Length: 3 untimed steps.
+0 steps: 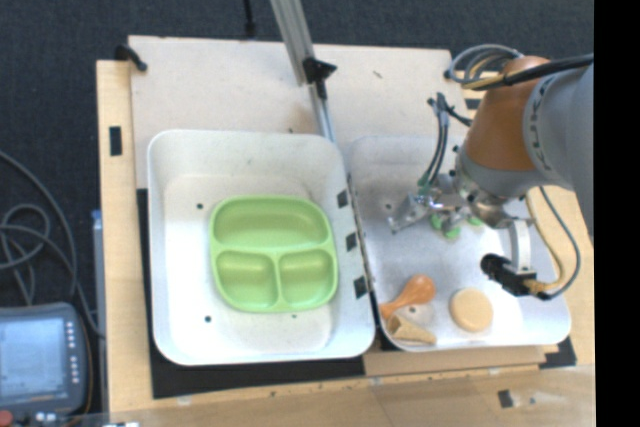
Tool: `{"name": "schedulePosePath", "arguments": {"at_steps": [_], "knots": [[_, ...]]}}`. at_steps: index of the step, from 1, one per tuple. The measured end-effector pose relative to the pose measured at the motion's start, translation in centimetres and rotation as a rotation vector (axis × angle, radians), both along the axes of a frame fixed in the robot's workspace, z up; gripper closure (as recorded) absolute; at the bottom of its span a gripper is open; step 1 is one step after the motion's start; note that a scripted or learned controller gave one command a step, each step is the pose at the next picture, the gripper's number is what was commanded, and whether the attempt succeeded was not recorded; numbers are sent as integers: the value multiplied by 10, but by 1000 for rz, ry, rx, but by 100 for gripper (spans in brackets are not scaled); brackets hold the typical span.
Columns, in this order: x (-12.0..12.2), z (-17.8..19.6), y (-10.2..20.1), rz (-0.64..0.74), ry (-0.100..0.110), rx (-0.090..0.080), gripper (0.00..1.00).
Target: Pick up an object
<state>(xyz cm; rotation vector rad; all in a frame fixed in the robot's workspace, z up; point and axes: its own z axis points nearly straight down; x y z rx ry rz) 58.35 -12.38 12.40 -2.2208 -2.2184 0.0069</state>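
The grey arm's two-finger gripper (445,215) hangs low over the back half of the right shallow white plastic bin (375,170), and from this slanted view I cannot tell how it is set. Just beside it there are small green bits (447,227), too small to tell whether they belong to the tool or are a loose object. The clear candidates lie toward the front rim from the gripper: a round, flat tan biscuit-like disc (471,310) nearly straight in front, and an orange, drumstick-shaped toy (412,293) with a pale cone-like piece (412,327), both forward and to the view's left. The drumstick's long axis runs diagonally. The left white bin (180,160), well apart, holds a smooth light-green three-compartment plastic tray (272,252).
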Motion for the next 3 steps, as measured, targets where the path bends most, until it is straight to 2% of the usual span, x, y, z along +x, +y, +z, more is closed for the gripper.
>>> {"name": "schedulePosePath", "arguments": {"at_steps": [1,2,3], "knots": [[0,-24,-1,-1,-3,0,0],[1,-12,-2,-6,-9,0,100],[8,51,0,4,-13,-1,100]]}}
